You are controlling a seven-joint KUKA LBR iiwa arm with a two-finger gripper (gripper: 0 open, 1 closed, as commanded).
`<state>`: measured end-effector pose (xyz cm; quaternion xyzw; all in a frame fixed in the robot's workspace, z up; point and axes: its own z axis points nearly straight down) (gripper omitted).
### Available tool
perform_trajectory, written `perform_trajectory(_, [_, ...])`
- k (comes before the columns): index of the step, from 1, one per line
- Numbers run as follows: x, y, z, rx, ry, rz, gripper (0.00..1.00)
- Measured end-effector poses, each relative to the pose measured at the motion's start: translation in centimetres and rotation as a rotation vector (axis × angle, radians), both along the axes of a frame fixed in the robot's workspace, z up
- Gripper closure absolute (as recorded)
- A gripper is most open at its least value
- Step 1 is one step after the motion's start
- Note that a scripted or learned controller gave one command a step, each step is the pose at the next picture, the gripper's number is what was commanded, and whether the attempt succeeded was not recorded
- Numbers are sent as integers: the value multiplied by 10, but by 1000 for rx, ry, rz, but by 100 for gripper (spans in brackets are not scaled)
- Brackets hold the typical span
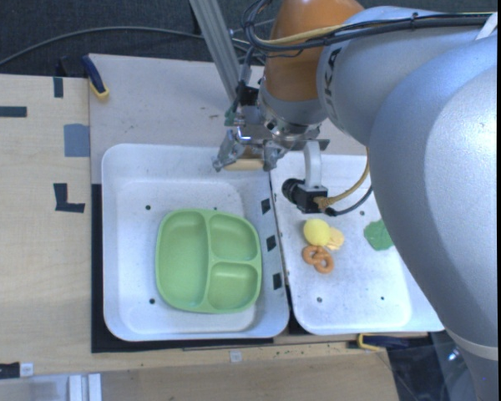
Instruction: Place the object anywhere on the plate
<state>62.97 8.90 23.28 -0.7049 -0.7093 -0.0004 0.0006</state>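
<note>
A light green divided plate (209,261) lies in the left bin (121,224). My gripper (247,159) hangs over the back right corner of that bin, behind the plate and clear of it. Its two fingers (223,159) point down with a small flat tan object (249,164) between them. The arm's grey body and orange band fill the upper right of the view.
The right bin (351,307) holds a yellow item (317,231), an orange pretzel-shaped piece (320,260) and a green piece (377,236). A slanted metal bar (213,32) rises behind the gripper. A blue and yellow clamp (95,77) sits at the bench's back left.
</note>
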Motion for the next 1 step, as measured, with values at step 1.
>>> perform_trajectory(1, [-1,-3,0,-3,2,-4,0])
